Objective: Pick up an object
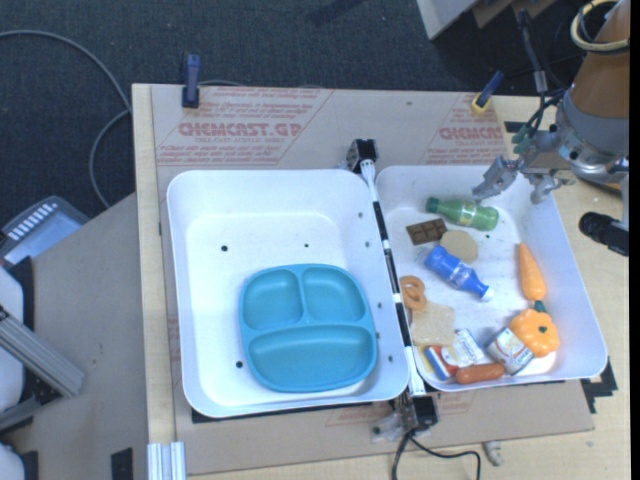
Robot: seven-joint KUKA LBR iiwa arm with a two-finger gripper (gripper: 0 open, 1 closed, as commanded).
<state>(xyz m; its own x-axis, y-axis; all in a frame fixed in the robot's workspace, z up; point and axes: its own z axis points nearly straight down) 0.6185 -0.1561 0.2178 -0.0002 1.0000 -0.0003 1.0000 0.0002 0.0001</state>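
Observation:
My gripper (520, 181) hangs over the far end of the right bin (585, 298), open, with nothing between its fingers (494, 180). A green bottle (462, 212) lies on its side just in front of and left of the gripper. Nearer the camera lie a brown chocolate piece (426, 231), a beige cookie (459, 245), a blue bottle (457, 271) and an orange carrot (530, 272). At the bin's near end sit a pretzel ring (412, 291), a bread slice (433, 324), an orange pumpkin (535, 332), a small can (510, 350) and a sausage (478, 373).
The left bin (200, 218) holds a blue divided plate (308, 325) in its near half. A black clamp (362, 154) sits at the far end of the ridge between the bins. Cardboard (250, 128) lies under both bins.

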